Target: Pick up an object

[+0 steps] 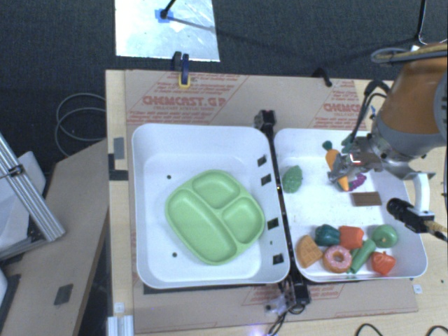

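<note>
While the jaws [344,168] hang over the right bin [308,145], their state is unclear.

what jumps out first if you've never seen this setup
The pale green divided plate lying alone in the left bin catches the eye first. Next, the heap of colourful toy food along the right bin's near edge, and the orange-banded arm's tool low over that bin's far side.

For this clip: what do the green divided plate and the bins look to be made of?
Green divided plate: likely moulded plastic, smooth with a satin sheen, one even colour, rounded compartment ridges. Left bin and right bin: probably thin white plastic, glossy, with soft highlights and rounded corners; the look alone can't rule out coated metal.
</note>
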